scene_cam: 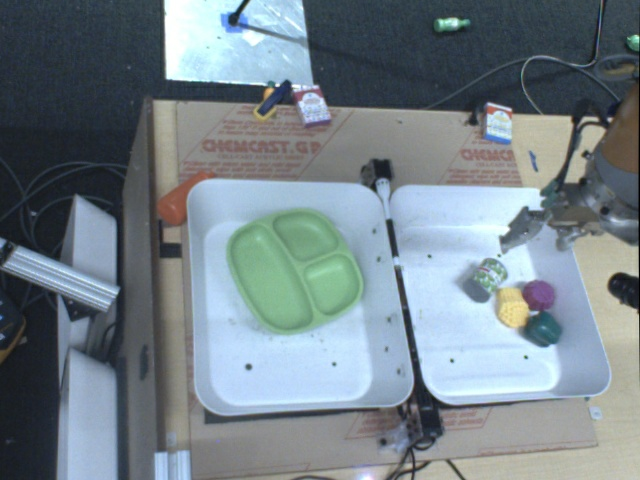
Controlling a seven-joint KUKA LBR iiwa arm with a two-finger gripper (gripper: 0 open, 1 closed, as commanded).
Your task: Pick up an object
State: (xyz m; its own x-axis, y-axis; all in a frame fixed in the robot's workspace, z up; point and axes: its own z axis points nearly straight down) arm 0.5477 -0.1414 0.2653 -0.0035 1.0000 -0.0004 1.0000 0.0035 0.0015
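The arm (615, 173) reaches in from the right edge, its wrist bent toward the left. The gripper (522, 230) hangs at its end, angled down and leftward, with nothing visibly in it.

Arm (618, 158) cut off at right edge; gripper (524, 230) blurred.

From my remote station, the worktop (300, 148), lined with printed brown cardboard, carries two shallow white bins: the left bin (215, 368) and the right bin (440, 218), touching side by side. Two small red-and-white boxes (313, 106) (497, 123) lie near its far edge.
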